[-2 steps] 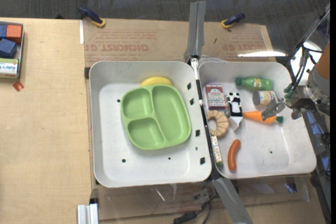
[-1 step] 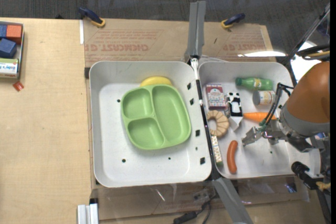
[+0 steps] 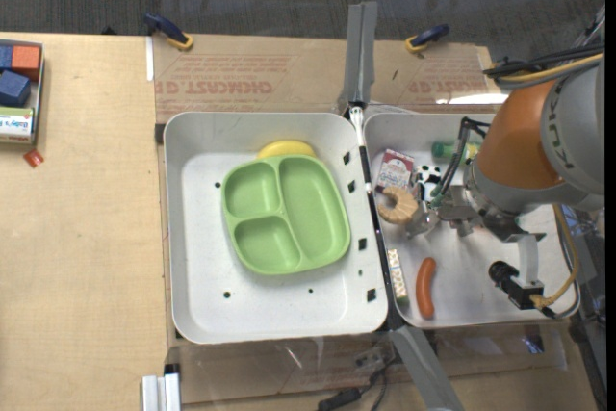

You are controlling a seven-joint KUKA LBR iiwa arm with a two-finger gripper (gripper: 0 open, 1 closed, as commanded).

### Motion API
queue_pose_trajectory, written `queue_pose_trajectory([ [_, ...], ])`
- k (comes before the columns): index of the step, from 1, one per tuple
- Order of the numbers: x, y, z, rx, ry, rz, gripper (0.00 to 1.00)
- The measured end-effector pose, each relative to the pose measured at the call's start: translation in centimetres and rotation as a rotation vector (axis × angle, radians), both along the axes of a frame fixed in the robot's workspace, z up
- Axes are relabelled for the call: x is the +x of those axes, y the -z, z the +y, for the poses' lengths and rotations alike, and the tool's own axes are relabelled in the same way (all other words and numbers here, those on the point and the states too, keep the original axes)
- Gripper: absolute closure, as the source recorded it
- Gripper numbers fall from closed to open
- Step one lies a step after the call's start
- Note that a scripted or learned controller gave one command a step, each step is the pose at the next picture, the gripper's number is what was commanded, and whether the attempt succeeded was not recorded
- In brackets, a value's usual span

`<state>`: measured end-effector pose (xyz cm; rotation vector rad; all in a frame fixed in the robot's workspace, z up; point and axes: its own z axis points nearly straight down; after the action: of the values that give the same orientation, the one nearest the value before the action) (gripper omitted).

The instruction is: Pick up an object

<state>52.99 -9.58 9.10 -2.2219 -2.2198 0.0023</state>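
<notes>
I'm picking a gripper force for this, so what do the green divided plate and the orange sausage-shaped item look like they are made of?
The plate looks like molded plastic: uniform pale green, smooth matte surface, rounded raised dividers. Probably rigid. The sausage looks like a toy, plastic or rubber: even orange-red color with a slight sheen. The view cannot settle whether it is hard or soft.

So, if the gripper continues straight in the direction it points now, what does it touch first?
Probably the round pastry: the gripper points left at it, already very close. Depth is unclear from above.

Green tray [image 3: 286, 214] hides most of a yellow object [image 3: 286, 148].
</notes>
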Motion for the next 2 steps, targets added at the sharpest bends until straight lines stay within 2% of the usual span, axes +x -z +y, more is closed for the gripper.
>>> queue_pose_trajectory([
  [1, -0.06, -0.82, -0.12, 0.0, 0.005, 0.002, 1.0],
  [2, -0.09, -0.89, -0.49, -0.005, 0.009, 0.001, 0.0],
])
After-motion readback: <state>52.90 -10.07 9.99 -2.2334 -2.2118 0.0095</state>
